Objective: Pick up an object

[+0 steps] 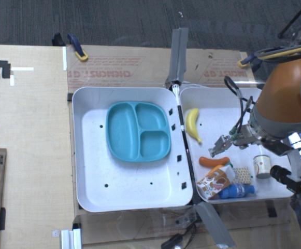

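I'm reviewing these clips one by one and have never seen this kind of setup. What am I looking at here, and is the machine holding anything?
This is one camera fixed above a bench, looking down at a slant. The grey and orange shape on the right is a robot arm; its two-fingered hand hangs over the right bin. That bin holds a banana, a carrot, a snack bag, a blue bottle, a sponge and a small can. The left bin holds a blue divided plate. The hand's fingers look spread, just above the carrot, with nothing between them, so nothing is held yet.
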You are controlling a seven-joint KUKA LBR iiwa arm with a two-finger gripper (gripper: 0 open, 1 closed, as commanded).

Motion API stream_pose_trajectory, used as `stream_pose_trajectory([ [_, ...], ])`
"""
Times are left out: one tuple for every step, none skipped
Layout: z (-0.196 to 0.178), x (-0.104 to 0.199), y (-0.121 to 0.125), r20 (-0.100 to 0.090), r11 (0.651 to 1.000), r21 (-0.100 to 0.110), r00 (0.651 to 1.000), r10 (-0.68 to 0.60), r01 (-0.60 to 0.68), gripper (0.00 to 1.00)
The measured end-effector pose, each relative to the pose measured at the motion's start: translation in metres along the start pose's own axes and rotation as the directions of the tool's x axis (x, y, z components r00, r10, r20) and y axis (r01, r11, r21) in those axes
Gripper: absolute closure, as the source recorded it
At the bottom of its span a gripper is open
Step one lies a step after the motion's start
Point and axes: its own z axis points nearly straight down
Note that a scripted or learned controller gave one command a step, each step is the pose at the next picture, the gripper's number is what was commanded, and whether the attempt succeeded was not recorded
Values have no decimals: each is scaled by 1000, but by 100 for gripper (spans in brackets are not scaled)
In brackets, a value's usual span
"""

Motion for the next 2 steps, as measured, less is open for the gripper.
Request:
stream_pose_trajectory([
  [97,-50,-30,-1,995,0,995,96,-96,0],
  [100,-64,20,0,997,-1,997,72,-72,0],
])
